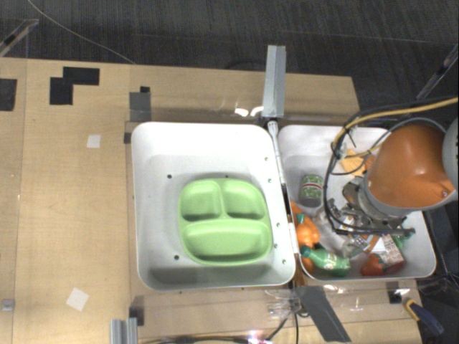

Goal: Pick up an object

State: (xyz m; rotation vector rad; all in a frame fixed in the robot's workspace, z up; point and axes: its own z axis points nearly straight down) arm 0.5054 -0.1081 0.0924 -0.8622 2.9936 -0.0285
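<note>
The right bin [315, 145] holds a jumble of small items: a green-labelled can [310, 189], an orange toy piece [307, 234], a green vegetable-like piece [327, 262], a red piece [372, 265] and a white-and-red packet [391, 249]. The arm's orange band [409, 166] hangs over this bin's right half. Below it, my gripper [356, 239] reaches down among the items near the bin's front. The wrist and cables hide much of it, and I cannot make out anything held in it.
The left bin [154, 192] carries a green divided plate [225, 220] in its middle. A grey metal post [275, 81] stands behind the seam between the bins. Black cables [336, 178] loop off the wrist over the right bin.
</note>
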